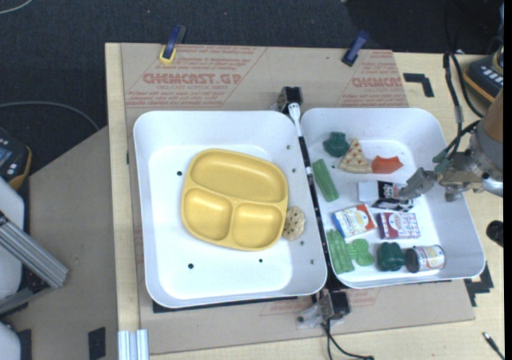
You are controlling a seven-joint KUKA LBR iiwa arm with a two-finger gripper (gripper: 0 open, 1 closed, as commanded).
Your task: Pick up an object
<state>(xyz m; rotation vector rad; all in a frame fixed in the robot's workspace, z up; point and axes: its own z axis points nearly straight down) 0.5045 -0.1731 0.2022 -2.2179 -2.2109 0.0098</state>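
Altogether one yellow tray (234, 206), two white bins (152, 190).

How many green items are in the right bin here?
4: a dark green piece at the top left, a long green strip along the left wall, a light green item and a dark green one near the front. The gripper may hide more.

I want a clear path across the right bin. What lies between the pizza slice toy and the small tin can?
In the camera view, between the tan pizza slice toy and the small silver tin can lie a small black-and-white card and a red-and-white packet.
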